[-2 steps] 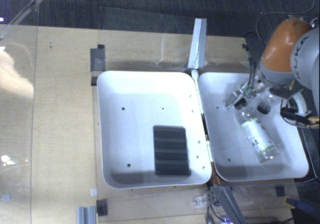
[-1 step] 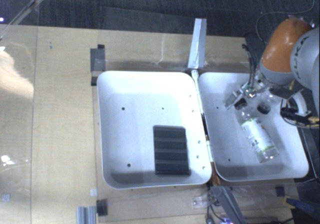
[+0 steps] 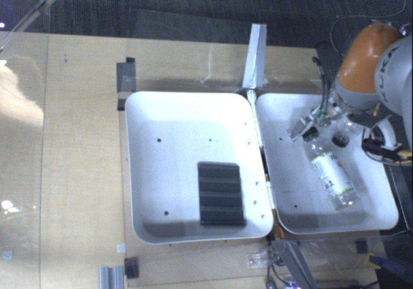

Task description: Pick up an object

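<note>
In the right bin (image 3: 284, 217) a clear bottle (image 3: 333, 178) is seen lying slantwise — its long axis run from mid-floor toward the near right corner — just nearward of the gripper (image 3: 312, 126); whether anything is gripped cannot be told.

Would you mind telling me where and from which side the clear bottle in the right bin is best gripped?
Probably across its middle, at the label, coming straight down from above. The clear bottle lies flat on the right bin floor, long axis slanting toward the bin's near right corner, with free space on both long sides.
</note>
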Controlling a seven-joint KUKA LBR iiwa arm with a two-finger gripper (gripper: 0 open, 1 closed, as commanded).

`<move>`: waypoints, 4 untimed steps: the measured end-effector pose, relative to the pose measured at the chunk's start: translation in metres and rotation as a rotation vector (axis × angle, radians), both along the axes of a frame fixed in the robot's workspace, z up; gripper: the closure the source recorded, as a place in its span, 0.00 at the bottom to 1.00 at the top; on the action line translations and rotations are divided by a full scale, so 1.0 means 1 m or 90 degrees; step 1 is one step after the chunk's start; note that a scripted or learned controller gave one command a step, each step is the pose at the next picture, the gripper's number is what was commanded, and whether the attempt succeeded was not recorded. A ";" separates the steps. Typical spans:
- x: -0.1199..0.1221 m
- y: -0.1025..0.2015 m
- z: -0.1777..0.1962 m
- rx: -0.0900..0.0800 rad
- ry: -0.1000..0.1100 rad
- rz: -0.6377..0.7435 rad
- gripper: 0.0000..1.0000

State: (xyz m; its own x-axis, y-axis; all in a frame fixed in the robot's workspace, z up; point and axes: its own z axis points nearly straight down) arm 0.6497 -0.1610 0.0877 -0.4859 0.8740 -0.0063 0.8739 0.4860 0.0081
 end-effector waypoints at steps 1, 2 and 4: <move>-0.002 -0.003 0.046 0.000 0.001 0.041 0.00; -0.010 0.025 0.001 0.000 -0.001 0.053 0.00; 0.024 -0.023 0.013 0.004 0.004 -0.067 1.00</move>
